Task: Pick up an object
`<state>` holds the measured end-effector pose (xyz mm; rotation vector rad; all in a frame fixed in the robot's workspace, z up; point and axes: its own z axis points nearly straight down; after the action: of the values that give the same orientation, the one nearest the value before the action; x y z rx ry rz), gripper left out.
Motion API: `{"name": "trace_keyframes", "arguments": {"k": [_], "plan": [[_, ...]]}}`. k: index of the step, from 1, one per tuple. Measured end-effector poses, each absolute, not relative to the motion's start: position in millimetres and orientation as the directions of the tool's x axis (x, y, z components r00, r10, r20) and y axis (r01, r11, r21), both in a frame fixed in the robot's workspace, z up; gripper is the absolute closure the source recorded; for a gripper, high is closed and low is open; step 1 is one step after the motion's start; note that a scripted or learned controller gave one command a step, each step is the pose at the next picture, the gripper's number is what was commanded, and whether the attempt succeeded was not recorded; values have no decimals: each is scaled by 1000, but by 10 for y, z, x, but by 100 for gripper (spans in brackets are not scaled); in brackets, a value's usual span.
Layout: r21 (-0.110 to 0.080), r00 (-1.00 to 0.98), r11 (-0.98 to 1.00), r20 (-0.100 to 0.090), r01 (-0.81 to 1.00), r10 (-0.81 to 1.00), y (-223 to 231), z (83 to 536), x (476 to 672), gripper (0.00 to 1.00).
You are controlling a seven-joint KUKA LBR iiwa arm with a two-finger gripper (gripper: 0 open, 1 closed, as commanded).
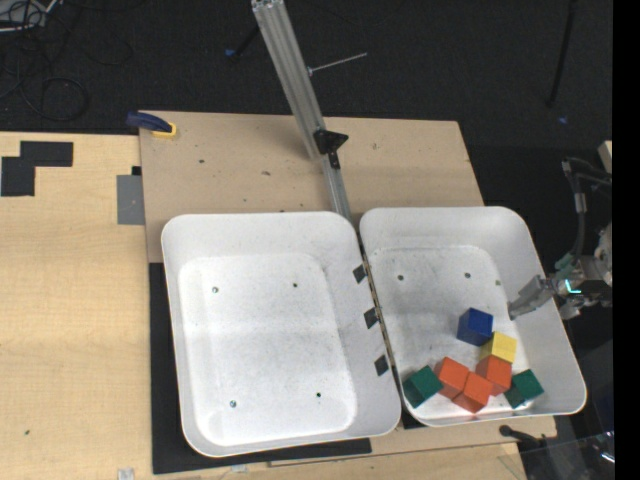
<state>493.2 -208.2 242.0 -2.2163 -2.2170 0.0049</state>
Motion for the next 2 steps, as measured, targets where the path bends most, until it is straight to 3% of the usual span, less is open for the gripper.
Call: {"name": "trace_keyframes", "arguments": {"k": [1, 2], "plan": [[-2, 2, -2, 1, 1000, 1000, -2089, 2439, 4938, 0], [-9, 1, -1, 4, 1000, 1000, -2002, 1828, 4922, 0]]}}
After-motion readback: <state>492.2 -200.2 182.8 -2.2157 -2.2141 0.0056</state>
